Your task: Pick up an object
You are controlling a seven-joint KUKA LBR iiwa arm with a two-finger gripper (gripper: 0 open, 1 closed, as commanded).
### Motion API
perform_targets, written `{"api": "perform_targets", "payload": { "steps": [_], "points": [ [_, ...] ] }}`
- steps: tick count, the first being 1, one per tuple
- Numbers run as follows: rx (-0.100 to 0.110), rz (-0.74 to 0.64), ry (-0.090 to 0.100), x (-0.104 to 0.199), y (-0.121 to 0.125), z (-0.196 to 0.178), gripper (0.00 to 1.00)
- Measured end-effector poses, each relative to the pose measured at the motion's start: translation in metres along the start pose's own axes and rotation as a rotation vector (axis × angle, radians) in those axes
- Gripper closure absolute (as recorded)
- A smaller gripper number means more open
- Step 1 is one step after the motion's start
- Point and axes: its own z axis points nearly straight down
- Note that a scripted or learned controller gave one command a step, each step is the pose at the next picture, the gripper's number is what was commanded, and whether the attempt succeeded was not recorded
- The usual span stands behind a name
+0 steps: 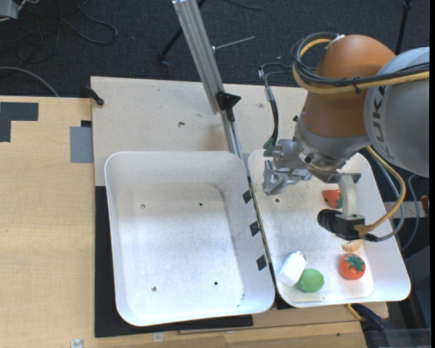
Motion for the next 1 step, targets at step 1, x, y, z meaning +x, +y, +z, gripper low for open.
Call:
{"api": "perform_targets", "payload": {
  "steps": [1],
  "points": [
    [-0.001, -0.001, 0.000, 0.0468, -0.0106, 0.0030, 1.00]
  ]
}}
